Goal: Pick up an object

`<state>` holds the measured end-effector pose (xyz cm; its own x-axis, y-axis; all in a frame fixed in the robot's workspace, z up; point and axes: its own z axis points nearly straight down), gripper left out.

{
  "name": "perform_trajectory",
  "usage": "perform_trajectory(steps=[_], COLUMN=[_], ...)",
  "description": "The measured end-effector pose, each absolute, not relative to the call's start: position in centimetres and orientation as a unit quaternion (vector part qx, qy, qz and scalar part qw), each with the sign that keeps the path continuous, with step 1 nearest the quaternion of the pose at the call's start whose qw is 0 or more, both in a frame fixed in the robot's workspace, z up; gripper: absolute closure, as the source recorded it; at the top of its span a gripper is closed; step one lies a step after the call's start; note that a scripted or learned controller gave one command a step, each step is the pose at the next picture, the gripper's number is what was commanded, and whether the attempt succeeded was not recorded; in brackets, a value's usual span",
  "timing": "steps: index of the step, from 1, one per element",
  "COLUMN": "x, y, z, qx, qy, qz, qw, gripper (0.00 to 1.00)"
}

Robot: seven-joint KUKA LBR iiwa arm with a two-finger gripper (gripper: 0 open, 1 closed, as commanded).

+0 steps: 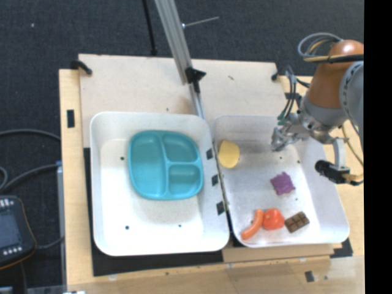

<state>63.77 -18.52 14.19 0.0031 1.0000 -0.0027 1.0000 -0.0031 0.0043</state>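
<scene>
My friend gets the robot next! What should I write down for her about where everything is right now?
Pincer: hanging over the upper part of the right white bin, nothing seen in it; whether it is open or shut is hard to tell.
Right bin: round yellow piece at the upper left, small purple block in the middle, orange-red toy and brown chocolate-like square near the front edge.
Left white bin: teal plastic divided plate.
Done: nothing picked up yet.
Left: lower onto one object, grip it, lift.

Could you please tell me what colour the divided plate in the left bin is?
The divided plate is teal, seen in the camera view.
</scene>
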Motion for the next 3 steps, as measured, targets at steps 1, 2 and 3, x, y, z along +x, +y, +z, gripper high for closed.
perform_trajectory(steps=[1,2,3], x=[63.0,63.1,62.4], y=[-18.8,-19.0,-13.3], z=[20.2,21.7,22.4], qx=[0.708,0.707,0.705], qy=[0.706,0.707,0.710], qz=[0.0015,0.0008,0.0010], qw=[0.004,0.002,0.000], gripper=[1.00,1.00,1.00])
